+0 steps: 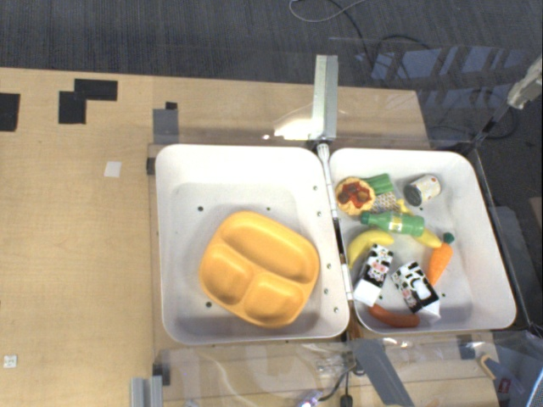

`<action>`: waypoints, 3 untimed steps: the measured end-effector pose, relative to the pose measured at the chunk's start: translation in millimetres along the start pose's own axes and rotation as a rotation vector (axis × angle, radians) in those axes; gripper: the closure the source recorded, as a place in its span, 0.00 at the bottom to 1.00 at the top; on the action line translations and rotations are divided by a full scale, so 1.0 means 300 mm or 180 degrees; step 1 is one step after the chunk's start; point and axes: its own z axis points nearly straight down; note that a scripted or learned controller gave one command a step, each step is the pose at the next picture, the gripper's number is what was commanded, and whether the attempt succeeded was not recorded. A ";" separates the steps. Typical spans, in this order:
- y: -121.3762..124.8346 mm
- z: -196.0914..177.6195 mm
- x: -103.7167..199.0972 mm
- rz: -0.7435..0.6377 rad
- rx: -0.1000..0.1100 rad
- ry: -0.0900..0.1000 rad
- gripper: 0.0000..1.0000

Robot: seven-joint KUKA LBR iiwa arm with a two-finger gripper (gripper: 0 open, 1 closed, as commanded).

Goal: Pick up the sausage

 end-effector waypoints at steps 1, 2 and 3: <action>0.006 -0.047 -0.003 -0.0005 -0.0016 -0.0036 1.00; 0.013 -0.094 -0.005 -0.0012 -0.0032 -0.0074 1.00; 0.020 -0.141 -0.007 -0.0020 -0.0049 -0.0114 1.00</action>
